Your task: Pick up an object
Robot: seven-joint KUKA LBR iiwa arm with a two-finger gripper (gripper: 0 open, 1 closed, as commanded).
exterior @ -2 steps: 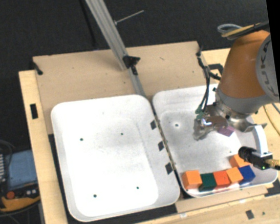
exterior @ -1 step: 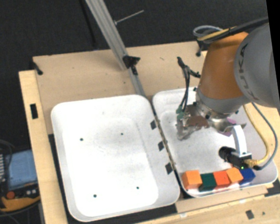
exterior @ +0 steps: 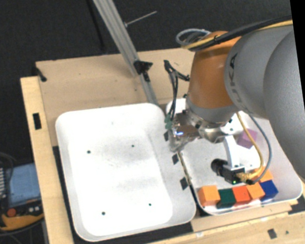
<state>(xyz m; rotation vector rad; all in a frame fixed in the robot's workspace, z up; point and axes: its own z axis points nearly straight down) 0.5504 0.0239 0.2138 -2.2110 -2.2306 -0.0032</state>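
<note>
Your arm (exterior: 269, 74) is a bulky, rounded shell in smooth matte grey. Above the wrist you see a broad, glossy orange band (exterior: 208, 77), then a short grey collar (exterior: 214, 117). The gripper (exterior: 181, 133) under it shows bare metal with dark fittings. Thin black cables (exterior: 172, 79) loop beside the band, and one long black cable (exterior: 241, 31) crosses the top of the shell.

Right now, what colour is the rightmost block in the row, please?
The block is blue, clearest in the camera view.
</note>
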